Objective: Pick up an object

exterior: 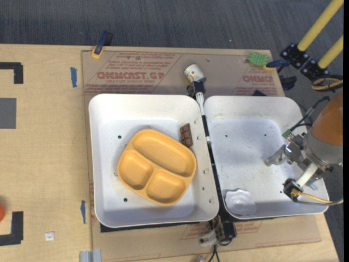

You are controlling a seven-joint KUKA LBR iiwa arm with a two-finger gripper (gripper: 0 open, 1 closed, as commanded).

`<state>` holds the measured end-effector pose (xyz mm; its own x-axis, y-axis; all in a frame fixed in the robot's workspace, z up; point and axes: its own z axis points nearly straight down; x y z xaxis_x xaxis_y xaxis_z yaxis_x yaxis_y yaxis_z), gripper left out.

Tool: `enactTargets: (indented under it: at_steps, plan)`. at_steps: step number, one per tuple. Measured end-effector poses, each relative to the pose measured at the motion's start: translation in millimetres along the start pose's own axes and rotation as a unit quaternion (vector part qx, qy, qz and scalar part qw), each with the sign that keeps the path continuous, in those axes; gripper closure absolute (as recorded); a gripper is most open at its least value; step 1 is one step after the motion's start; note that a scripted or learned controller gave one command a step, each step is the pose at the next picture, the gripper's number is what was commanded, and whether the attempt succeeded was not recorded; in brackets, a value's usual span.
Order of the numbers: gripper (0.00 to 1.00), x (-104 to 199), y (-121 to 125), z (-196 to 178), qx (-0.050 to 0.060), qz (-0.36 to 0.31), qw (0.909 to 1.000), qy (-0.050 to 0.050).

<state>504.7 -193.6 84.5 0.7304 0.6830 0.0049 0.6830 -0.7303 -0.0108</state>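
A yellow divided plate (157, 166) lies in the left bin (103, 146). A small brown bar (186, 135) rests beside the plate against that bin's right wall. In the right bin (245, 141), a clear plastic cup (240, 201) sits at the near left corner. My gripper (282, 173) hangs over the right side of the right bin, well to the right of the cup. It is open, with bare bin floor between its fingers and nothing held.
A white and black clamp (194, 76) sits at the far end of the divider between the bins. Yellow bars with black fittings (305, 53) stand at the back right. A green clip (256, 59) rests on the cardboard behind the right bin.
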Motion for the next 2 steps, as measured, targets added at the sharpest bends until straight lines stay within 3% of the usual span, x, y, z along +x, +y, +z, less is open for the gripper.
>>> enactTargets:
  at_steps: [1,2]
  plan:
    - [0.0,37,9,0,-0.006,-0.088,0.9961,-0.002]
    - [0.0,91,50,0,-0.006,-0.238,0.9712,-0.004]
